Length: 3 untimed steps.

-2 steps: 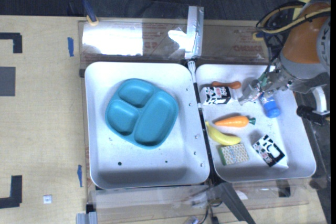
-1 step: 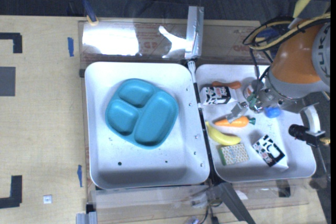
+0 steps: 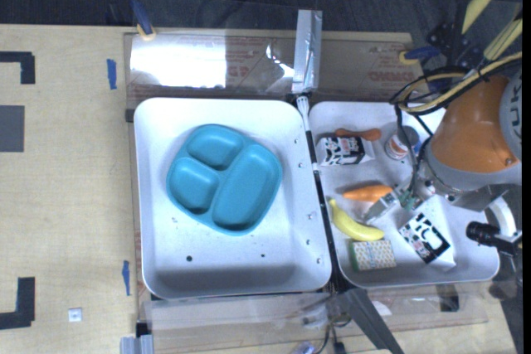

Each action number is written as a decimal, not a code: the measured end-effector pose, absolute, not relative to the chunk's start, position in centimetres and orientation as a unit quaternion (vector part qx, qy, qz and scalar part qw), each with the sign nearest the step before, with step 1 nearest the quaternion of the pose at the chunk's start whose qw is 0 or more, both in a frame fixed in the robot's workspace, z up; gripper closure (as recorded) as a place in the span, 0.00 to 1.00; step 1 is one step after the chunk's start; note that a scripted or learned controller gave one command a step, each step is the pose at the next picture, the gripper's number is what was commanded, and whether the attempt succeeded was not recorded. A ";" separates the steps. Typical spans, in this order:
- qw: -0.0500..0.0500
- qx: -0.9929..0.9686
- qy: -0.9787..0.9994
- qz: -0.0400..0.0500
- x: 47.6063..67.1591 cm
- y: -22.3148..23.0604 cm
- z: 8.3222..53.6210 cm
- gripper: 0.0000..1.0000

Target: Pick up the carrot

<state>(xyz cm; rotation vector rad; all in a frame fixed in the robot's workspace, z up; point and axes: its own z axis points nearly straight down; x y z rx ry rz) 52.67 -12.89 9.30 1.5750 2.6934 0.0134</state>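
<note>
The orange carrot lies across the middle of the right bin, just above a yellow banana. My gripper hangs low over the bin at the carrot's right end, close to it or touching it. The arm's grey wrist and orange band cover the bin's right side. The carrot rests on the bin floor.
The right bin also holds a cow-patterned carton, a small orange item, a can, a black-and-white box and a green speckled block. A blue divided plate sits in the left bin.
</note>
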 end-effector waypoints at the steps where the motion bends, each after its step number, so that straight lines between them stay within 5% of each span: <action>1: 0.015 0.482 0.876 0.003 56.0 -11.7 9.4 0.00; 2: 0.018 0.483 0.875 0.004 56.3 -11.9 10.3 1.00; 3: 0.018 0.483 0.876 0.003 56.2 -11.9 10.3 0.00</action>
